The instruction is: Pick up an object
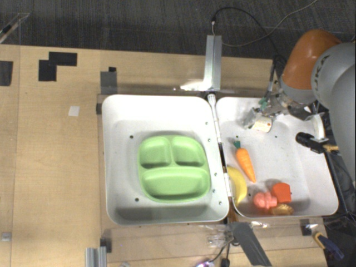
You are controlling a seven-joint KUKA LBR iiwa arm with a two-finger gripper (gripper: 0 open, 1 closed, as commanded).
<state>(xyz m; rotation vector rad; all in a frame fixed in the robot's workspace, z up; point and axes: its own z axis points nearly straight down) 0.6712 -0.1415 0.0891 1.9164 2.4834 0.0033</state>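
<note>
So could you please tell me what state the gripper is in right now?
Gripper: cannot be told; it hangs over the right bin's far end.

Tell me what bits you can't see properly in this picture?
- Gripper, camera view: too small and blurry to tell if it's holding anything.
- Brown lump in the right bin: too small to name; the orange block overlaps it.
- Banana: its left edge hides behind the bin wall.

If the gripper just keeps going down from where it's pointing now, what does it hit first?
Probably the bare white floor of the right bin near its back edge. The gripper sits up-frame of the carrot, apart from the toys, though depth is unclear.
</note>
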